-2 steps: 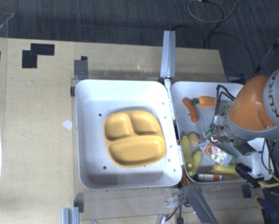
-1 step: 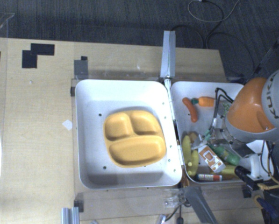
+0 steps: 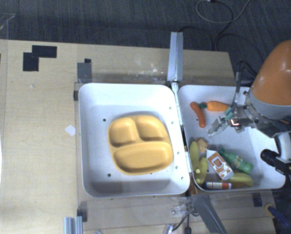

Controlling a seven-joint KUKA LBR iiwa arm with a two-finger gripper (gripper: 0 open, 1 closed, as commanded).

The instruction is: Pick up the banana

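currently | banana (image 3: pixel 201 164) against right bin's (image 3: pixel 262 150) left wall | end effector (image 3: pixel 226 123) above it

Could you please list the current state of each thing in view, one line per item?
Yellow three-compartment plastic tray: lying flat in the left white bin, nothing on it.
Yellow-green banana: lying in the right white bin, ungripped.
Orange carrot: lying flat near the far wall.
Red sausage: lying beside the carrot.
Green bottle: on its side.
Two-finger metal gripper: above the right bin, holding nothing.
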